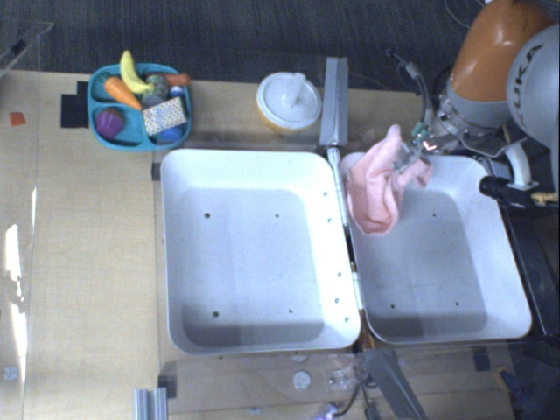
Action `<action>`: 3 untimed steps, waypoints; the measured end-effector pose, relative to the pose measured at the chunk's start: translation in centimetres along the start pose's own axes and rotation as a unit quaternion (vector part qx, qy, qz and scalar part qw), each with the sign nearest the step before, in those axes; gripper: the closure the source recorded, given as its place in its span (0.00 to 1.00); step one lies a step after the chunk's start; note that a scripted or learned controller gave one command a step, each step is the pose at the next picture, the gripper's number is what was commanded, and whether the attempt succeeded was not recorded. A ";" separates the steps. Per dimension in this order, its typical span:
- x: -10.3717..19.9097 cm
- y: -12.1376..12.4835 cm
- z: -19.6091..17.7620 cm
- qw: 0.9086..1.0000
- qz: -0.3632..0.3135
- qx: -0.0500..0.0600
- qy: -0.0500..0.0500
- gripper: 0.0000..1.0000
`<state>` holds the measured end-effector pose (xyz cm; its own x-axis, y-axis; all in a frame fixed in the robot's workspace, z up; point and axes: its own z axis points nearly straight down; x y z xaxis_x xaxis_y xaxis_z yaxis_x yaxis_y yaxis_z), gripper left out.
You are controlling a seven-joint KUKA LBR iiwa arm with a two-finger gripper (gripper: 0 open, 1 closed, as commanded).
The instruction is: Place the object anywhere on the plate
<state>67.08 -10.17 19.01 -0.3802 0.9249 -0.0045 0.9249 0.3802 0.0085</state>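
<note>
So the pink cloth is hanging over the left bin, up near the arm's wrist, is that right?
Not quite. The camera view shows the pink cloth over the right bin, at its upper left corner, not the left bin. It does hang near the arm's wrist.

Quick headcount of what's on the counter (79, 234)

Two white bins: left bin (254, 252) and right bin (446, 269). One pink cloth (374, 191), one blue divided tray (140, 108) with one banana (131, 73) and one carrot (121, 91) in it, plus one white lidded bowl (289, 101). One arm (507, 51).
</note>
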 end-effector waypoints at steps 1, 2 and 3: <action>0.1 0.3 -3.7 1.000 -0.003 -0.001 0.000 1.00; 4.9 1.5 -3.2 0.979 -0.203 0.000 0.001 1.00; 9.9 3.3 -2.6 0.919 -0.395 -0.001 0.001 1.00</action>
<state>66.37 0.27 21.56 -0.9327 0.3604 -0.0086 0.3604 0.9328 0.0050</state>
